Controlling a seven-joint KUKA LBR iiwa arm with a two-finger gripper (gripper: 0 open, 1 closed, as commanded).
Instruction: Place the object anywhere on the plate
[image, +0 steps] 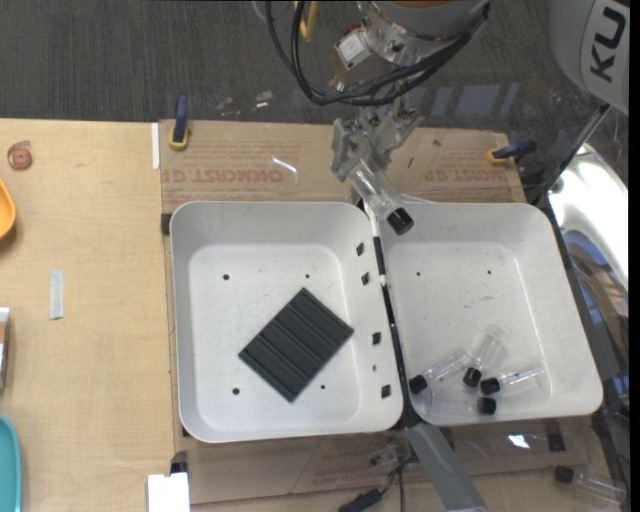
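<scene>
You see the hand (372, 185) grasping a clear tube (383, 208), partly hidden, its black cap (400, 221) pointing down-right; the plate (297, 343) lies diagonal.

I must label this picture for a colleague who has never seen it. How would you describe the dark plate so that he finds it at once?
Start from the two white bins side by side and take the left bin. On its floor, slightly below the middle, lies the plate, a flat dark rectangle turned diagonally. Its ribbed black surface sets it apart from the clear vials with black caps in the right bin.
</scene>
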